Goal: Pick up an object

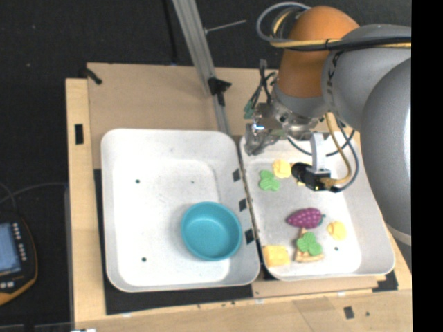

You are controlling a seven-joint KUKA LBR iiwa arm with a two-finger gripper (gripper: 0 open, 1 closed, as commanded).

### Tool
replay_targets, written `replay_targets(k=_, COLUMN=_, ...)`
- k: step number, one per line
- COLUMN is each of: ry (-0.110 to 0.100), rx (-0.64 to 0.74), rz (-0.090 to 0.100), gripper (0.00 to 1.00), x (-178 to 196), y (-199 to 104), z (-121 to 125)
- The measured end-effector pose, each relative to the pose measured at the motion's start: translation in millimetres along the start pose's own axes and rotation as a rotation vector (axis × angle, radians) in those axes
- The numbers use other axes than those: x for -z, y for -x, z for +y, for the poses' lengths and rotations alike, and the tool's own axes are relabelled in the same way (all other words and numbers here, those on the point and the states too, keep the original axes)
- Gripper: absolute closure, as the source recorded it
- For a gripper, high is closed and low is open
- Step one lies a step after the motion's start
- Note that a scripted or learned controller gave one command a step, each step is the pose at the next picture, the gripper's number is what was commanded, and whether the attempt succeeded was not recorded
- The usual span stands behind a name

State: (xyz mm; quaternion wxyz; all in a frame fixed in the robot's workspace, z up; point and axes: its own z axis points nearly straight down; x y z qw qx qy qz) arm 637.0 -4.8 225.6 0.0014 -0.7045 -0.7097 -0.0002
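A blue bowl (210, 230) sits in the left bin (138, 158), near the wall that splits it from the right bin (367, 251). In the right bin lie a green leaf toy (268, 180), a yellow block (277, 256), a yellow piece (282, 168), purple grapes (304, 218) and a small yellow bit (336, 229). The gripper (256, 140) hangs over the top left corner of that bin, just above the green leaf toy, and I cannot tell how it is set or if it has anything.

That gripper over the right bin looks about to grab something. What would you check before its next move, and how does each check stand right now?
1. Gripper is above the right bin: ok, at its far left corner.
2. Gripper holds nothing yet: cannot tell.
3. Objects available: ok; green piece, purple grapes, yellow block.
4. Nearest target unobstructed: ok, green piece lies apart from the others.
5. Blue bowl out of the way: ok, in left bin.
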Motion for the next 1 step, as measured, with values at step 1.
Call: replay_targets(k=1, ry=0.004, rx=0.000, rz=-0.001, gripper=1.00, x=15.8, y=-50.4, z=10.8)
